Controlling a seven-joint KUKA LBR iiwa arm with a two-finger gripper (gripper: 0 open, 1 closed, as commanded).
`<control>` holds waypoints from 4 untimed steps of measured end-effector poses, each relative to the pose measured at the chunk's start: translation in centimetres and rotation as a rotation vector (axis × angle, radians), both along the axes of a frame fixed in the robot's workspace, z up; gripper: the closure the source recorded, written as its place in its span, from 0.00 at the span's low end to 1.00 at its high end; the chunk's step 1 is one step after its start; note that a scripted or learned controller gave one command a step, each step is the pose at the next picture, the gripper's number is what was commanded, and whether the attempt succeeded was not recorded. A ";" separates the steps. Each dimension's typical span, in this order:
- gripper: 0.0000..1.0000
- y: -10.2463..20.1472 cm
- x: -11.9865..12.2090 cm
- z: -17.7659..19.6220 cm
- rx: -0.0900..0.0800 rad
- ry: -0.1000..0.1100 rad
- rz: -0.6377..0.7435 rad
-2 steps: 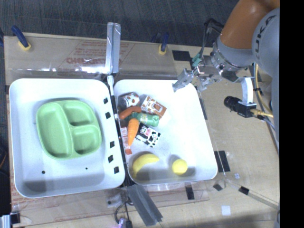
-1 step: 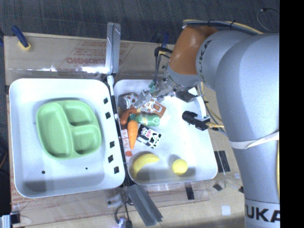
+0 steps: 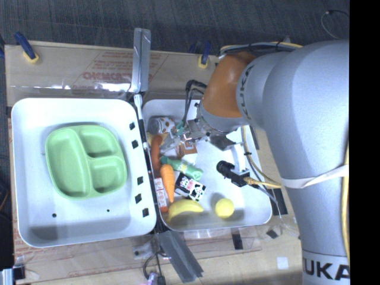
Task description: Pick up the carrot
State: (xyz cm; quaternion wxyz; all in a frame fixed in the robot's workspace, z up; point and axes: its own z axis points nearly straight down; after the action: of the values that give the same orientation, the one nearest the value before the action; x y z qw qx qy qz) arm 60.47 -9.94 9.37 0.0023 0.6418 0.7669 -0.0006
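The grey two-finger gripper (image 3: 178, 136) hung just above the tapered orange carrot (image 3: 168, 183); its closure was unclear.

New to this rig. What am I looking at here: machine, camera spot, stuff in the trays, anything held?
The big grey machine with the orange band is a robot arm reaching in from the right. One fixed camera looks down at a slant on a bench with two shallow white bins.

The left bin holds a green divided plate. The right bin holds toy food: the carrot it should pick up, a banana, a yellow lemon-like ball, a green packet, a black-and-white carton and a can.

The pincer hangs over the top of the right bin, above the carrot in the picture. Clutter hides whether it is open, and nothing is visibly held.
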 end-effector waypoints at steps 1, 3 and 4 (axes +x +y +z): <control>0.00 -1.5 -7.8 -0.4 0.005 0.009 -0.034; 0.00 -0.5 -12.0 0.6 0.000 -0.020 -0.004; 1.00 -0.6 -12.5 1.0 0.002 0.000 -0.006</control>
State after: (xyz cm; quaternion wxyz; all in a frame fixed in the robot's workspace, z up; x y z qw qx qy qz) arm 47.95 -10.58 10.40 0.0015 0.6442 0.7649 0.0001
